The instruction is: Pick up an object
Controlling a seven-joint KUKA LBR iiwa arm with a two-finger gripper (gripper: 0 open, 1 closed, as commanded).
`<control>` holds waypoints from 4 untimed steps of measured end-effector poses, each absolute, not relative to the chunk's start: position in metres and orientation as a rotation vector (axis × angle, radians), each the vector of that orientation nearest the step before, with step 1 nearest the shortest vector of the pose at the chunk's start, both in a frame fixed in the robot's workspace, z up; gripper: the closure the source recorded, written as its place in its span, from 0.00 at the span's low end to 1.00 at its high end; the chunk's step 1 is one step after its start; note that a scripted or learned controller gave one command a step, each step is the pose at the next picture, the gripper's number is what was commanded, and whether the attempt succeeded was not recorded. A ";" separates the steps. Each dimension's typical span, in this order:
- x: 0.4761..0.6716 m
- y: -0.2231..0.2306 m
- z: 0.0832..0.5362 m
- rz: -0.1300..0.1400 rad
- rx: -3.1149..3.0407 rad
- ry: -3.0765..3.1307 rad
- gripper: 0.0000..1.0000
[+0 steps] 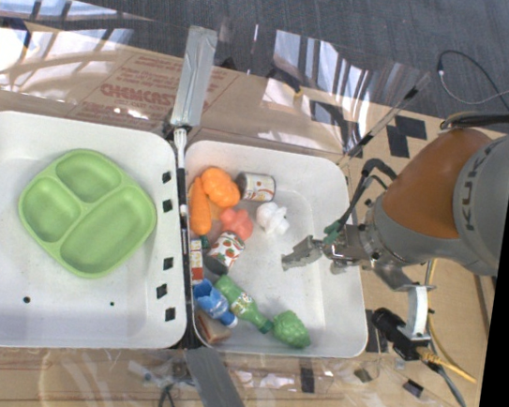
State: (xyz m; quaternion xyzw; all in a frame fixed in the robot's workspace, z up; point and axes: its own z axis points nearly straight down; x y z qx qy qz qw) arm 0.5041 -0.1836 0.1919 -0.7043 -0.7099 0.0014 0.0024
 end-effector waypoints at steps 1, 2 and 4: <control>0.476 -0.099 0.163 0.005 -2.197 -2.239 0.00; 0.541 -0.097 0.096 -0.009 -2.098 -2.344 0.00; 0.639 -0.152 0.091 0.005 -1.840 -2.541 0.00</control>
